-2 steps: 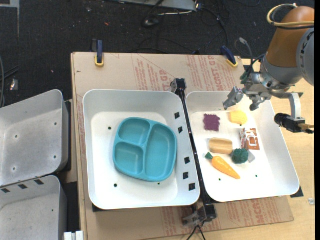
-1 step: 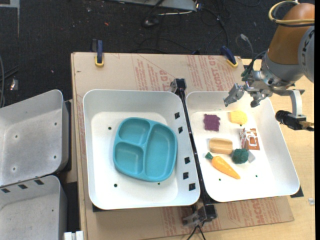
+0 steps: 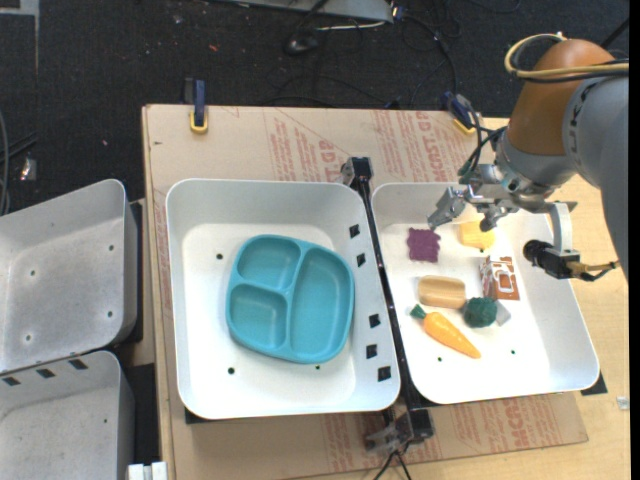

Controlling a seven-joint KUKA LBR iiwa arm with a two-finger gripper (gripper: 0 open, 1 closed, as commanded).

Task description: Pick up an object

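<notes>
Yellow piece (image 3: 475, 234) lies near the far edge of the right bin (image 3: 570, 353), directly under the claw (image 3: 468, 211). Claw spread wide, nothing between its fingers. Purple piece (image 3: 424, 245) sits just beside, toward the divider. Risk, as judged: one finger lands on the yellow piece or nudges the purple one aside, so the close misses. Carrot (image 3: 449, 334), bread roll (image 3: 441, 291) and green lump (image 3: 480, 312) lie nearer the front edge.
</notes>
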